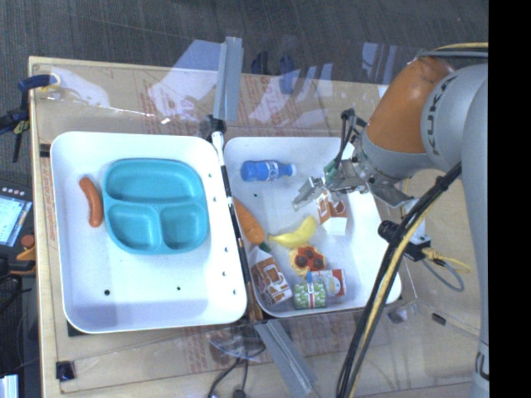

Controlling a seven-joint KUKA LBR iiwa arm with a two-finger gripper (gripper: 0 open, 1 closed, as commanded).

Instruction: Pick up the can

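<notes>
A brown and white can (272,281) lies on its side at the near left of the right bin (365,298). My gripper (309,191) hangs over the middle of that bin, well behind the can and apart from it. Its metal fingers (300,196) point left and stand open with nothing between them. A small red and white carton (333,212) sits just right of the fingers.
In the right bin lie a blue bottle (265,171), a carrot (250,225), a banana (295,235), a red and yellow item (307,259) and a green carton (319,289) next to the can. The left bin (75,293) holds a blue divided tray (157,203) and a sausage (92,201).
</notes>
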